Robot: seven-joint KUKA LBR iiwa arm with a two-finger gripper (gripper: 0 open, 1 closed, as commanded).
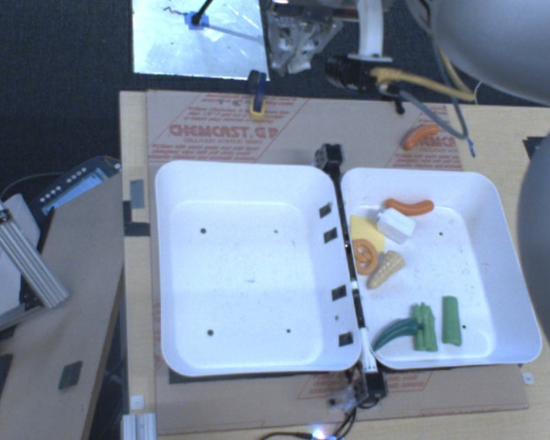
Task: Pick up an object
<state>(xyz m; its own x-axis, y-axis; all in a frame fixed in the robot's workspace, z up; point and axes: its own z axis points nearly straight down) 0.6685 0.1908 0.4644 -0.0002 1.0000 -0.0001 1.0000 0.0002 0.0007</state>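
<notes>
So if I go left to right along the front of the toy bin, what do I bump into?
Curved green bean → bunch of green stalks → single green stick, all in the right bin.

Two shallow bins, left (247, 273) and right (495, 273), of smooth white plastic with a faint sheen, joined by a black strip (346, 264), matt. In the right bin, small toy foods of smooth plastic look: orange sausage (409, 206), white block (395, 225), yellow wedge (367, 234), pale corn piece (386, 269), green stalks (425, 327). Under the bins, a tan cardboard sheet (220, 122), matt, printed in red. Beyond the cardboard's far edge, a shiny, reflective panel (179, 26). Right of the bins, the arm's shell (513, 26), grey and smooth with a soft gloss. Left of the bins, a ribbed metal rail (18, 255), dull silver.
</notes>
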